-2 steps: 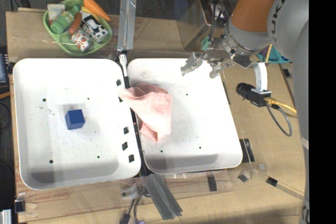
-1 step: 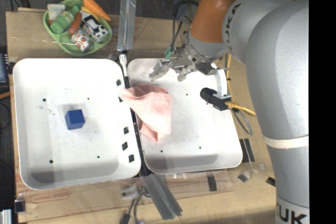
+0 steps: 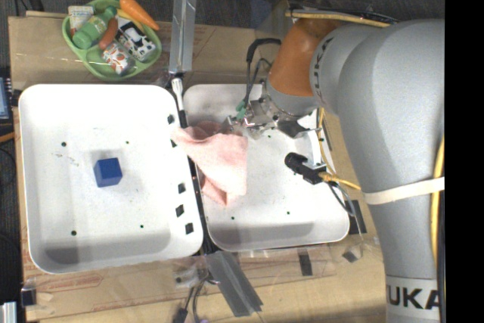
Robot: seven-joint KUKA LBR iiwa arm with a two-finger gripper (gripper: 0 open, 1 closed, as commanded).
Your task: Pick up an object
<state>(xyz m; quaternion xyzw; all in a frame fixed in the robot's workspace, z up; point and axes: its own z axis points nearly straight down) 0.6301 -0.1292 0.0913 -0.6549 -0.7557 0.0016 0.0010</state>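
Camera view — arm (image 3: 393,125) bent over cloth (image 3: 219,159).

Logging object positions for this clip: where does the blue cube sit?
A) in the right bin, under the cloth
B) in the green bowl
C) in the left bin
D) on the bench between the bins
C: the blue cube rests alone on the floor of the left bin, apart from the pink cloth draped over the right bin's edge.

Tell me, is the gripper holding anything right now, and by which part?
Cannot be told. The gripper sits at the upper right corner of the pink cloth in the right bin, but a grasp isn't visible.
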